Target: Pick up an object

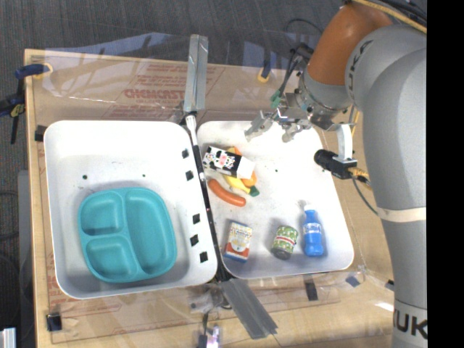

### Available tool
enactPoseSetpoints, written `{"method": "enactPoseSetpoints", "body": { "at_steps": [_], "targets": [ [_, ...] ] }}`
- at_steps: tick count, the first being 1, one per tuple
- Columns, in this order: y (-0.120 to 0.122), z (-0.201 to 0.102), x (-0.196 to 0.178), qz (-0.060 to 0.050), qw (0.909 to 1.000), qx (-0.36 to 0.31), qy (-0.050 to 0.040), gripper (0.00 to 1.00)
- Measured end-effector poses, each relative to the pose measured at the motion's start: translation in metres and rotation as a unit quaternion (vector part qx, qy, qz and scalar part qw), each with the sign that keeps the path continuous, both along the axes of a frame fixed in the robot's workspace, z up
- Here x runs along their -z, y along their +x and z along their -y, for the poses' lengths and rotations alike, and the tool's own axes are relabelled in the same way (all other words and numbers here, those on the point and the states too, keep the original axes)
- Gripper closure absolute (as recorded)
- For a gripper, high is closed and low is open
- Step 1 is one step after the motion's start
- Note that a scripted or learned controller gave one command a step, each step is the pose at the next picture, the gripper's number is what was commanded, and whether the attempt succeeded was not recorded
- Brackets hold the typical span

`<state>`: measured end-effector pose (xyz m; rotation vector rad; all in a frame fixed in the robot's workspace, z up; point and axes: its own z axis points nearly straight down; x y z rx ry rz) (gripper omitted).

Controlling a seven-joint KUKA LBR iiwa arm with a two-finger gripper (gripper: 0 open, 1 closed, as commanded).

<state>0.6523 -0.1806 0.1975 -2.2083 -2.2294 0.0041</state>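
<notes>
On bench sheet [156,93], faint red "CHEMCAST" print; other labels unreadable.

Arm [384,107] reaches over rt bin [330,194], open jaws above its far edge; carton [222,160], hotdog [227,193], box [238,241], can [285,241], bottle [312,232] inside. Teal tray [127,233] in left bin [65,151].

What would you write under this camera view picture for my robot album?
Robot gripper open above the right bin of toys, while a teal tray waits in the left bin.

Blue bottle [312,233] lying flat near right bin's [330,194] front-right corner
</notes>
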Motion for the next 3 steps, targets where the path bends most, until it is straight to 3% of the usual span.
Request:
{"method": "enactPoseSetpoints", "body": {
  "at_steps": [1, 2, 3],
  "targets": [
    [-0.019, 0.011, 0.106, 0.000, 0.9997, -0.024, -0.0003, 0.00],
    [-0.019, 0.010, 0.096, 0.000, 0.9996, -0.027, 0.0001, 1.00],
    [0.005, 0.009, -0.008, 0.002, 0.9953, 0.097, -0.0007, 1.00]
  ]
}}
